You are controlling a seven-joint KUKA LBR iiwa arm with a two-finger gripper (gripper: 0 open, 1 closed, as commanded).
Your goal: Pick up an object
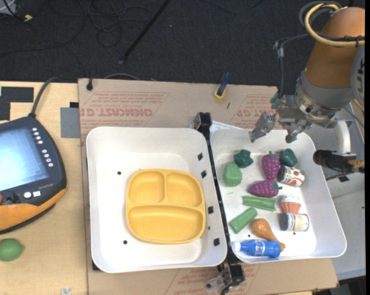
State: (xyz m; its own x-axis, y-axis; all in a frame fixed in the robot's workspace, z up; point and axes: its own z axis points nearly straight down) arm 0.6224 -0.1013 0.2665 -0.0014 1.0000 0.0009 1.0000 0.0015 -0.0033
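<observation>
The gripper [276,129] was seen spread and empty above the right bin's [332,226] far edge, with the purple grapes [270,164] lying just nearer, their long axis running far-to-near, among the toy foods.

Both bins [105,165] white. Left one: yellow divided tray [166,205]. Right one: two purple grape bunches [270,165], dark green pieces [243,159], light green pepper-like piece [232,175], green sticks [242,219], orange drumstick [265,229], blue bottle with white label [259,247], white/red can [291,176]. Counter [25,165] tan; lime-green ball [8,249] on it. Pendant [22,171] black with orange base. Arm [334,48] orange above grey wrist.
</observation>
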